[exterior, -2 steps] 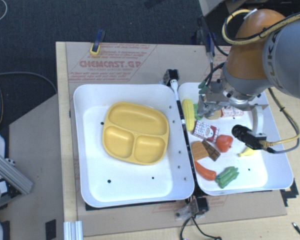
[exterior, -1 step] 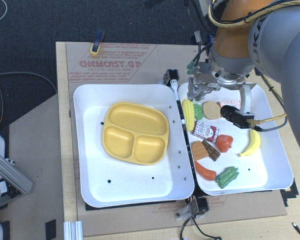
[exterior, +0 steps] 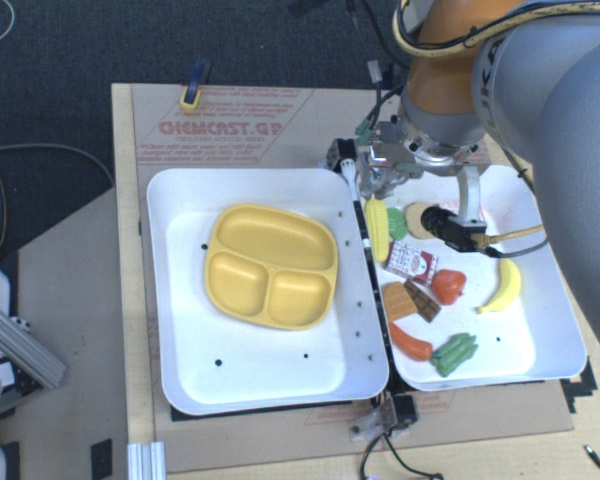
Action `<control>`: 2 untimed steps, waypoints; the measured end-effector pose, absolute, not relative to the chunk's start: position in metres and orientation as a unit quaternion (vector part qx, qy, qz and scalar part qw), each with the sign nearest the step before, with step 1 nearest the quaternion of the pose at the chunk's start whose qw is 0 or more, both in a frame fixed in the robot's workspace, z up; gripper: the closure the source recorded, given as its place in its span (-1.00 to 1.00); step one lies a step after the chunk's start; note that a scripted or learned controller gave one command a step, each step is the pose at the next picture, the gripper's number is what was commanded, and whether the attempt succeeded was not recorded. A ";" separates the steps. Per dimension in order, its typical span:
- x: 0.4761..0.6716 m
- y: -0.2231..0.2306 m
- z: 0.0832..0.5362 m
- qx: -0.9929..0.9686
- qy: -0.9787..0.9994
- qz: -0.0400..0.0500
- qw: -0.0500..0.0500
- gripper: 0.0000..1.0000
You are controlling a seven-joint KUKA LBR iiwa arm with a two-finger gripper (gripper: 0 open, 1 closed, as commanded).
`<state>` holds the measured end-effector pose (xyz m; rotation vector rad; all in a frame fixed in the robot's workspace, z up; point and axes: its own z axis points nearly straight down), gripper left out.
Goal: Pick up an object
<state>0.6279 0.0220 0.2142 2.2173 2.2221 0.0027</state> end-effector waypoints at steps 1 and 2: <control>0.628 0.019 0.235 0.707 0.708 0.002 0.002 1.00; 0.622 0.020 0.215 0.707 0.707 -0.002 -0.002 1.00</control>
